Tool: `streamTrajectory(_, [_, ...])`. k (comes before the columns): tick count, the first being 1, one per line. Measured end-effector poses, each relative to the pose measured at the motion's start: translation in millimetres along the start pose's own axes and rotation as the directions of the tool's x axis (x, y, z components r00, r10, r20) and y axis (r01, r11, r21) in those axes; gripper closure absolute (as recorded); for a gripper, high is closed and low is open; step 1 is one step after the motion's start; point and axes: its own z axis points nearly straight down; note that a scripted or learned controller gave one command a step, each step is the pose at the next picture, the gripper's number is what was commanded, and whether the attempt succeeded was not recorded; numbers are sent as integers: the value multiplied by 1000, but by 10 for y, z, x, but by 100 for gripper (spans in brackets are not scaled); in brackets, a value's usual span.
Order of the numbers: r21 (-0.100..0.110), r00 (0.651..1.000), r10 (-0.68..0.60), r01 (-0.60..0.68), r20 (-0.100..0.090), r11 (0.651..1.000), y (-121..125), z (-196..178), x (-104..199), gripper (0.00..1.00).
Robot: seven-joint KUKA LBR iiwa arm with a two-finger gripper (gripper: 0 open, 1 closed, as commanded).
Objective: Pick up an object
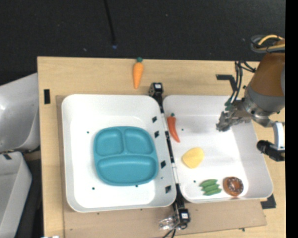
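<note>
My gripper [223, 125] hangs over the upper right part of the right bin [208, 108], with bare bin floor beneath it. A red chilli pepper [173, 128] lies along that bin's left wall. Lower down rests a yellow lump [192, 157]. Near the front edge lie a green pea pod [209, 186] and a brown doughnut [233, 185]. All of these sit well left of or below the gripper, apart from it.
The left bin [79, 182] holds a teal divided plate [125, 155]. An orange carrot [137, 73] lies on the wooden bench behind the bins. The grey arm with its orange band [268, 78] enters from the right.
</note>
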Motion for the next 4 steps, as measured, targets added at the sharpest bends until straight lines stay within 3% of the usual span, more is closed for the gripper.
streamTrajectory(1, [2,1000,-4,4,-1,1000,14,-305,-18,100])
streamTrajectory(4, [5,1000,-11,11,-3,1000,284,-634,1450,100])
